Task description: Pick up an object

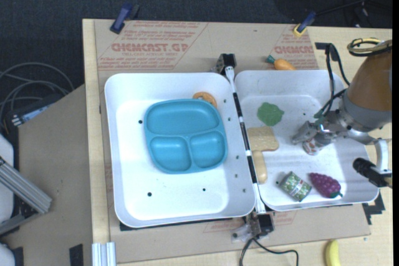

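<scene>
End effector (313, 136): low in the right bin (293, 85), right of frame; we cannot tell its opening or any hold.
Nearest objects: green piece (270, 113), purple grapes (325, 184), small can (294, 185).
Advice: we would centre over one item before closing.

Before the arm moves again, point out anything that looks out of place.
Two toys lie outside the bins: a carrot on the board behind the right bin, and a banana at the bench's front edge. In the left bin, a doughnut sits half tucked behind the blue tray.
</scene>
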Robot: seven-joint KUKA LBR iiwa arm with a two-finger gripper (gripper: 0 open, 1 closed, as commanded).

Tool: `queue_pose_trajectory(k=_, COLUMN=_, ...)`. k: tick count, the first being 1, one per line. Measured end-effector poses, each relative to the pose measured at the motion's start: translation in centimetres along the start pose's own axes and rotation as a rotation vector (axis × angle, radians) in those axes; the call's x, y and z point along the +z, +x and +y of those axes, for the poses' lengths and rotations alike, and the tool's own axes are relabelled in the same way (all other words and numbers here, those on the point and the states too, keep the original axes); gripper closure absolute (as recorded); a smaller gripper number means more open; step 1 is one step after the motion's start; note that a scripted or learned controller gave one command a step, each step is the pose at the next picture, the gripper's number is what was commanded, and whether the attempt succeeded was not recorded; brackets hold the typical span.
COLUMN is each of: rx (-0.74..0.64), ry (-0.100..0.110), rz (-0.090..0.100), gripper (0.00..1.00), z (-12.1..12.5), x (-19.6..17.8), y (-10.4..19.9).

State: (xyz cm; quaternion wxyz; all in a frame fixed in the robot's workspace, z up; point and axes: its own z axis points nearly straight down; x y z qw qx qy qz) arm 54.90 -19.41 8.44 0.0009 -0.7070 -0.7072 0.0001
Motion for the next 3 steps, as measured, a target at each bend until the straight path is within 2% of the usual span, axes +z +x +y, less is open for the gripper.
queue_pose_trajectory(k=1, rx=0.001, ry=-0.002, rz=-0.001, gripper=1.00, z=0.0, x=-1.0, y=0.0)
queue_pose_trajectory(k=2, rx=-0.001, ry=0.001, rz=0.001, gripper=1.00, z=0.4, x=-0.5, y=4.1)
queue_pose_trajectory(k=3, rx=-0.001, ry=-0.003, rz=-0.001, gripper=1.00, z=1.2, x=-10.1, y=11.1)
